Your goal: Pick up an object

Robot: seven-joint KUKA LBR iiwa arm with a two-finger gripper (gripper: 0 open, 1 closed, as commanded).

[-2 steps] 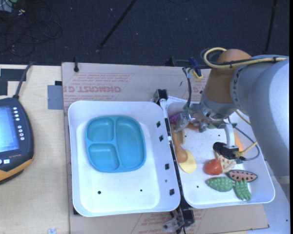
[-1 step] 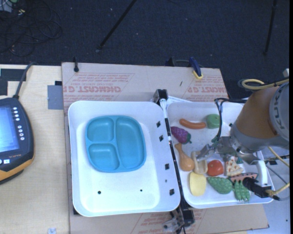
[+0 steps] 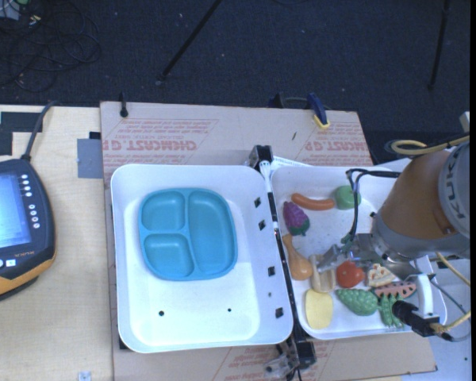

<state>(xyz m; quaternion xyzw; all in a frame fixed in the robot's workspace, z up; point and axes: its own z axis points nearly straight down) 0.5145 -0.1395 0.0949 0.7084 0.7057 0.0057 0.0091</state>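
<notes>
We judge the small round red plastic tomato (image 3: 350, 275), mid right white bin (image 3: 325, 330), light, rigid and slick; grasp across its widest girth. The metal two-finger gripper (image 3: 327, 262) sits touching at its nine o'clock; whether it is open or closed, we cannot tell. A green leafy toy (image 3: 358, 301) lies at five o'clock.

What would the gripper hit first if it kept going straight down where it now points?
Probably the orange carrot-like toy or bare white bin floor beside it; the gripper hangs by the red tomato toy, but depth is unclear.
</notes>
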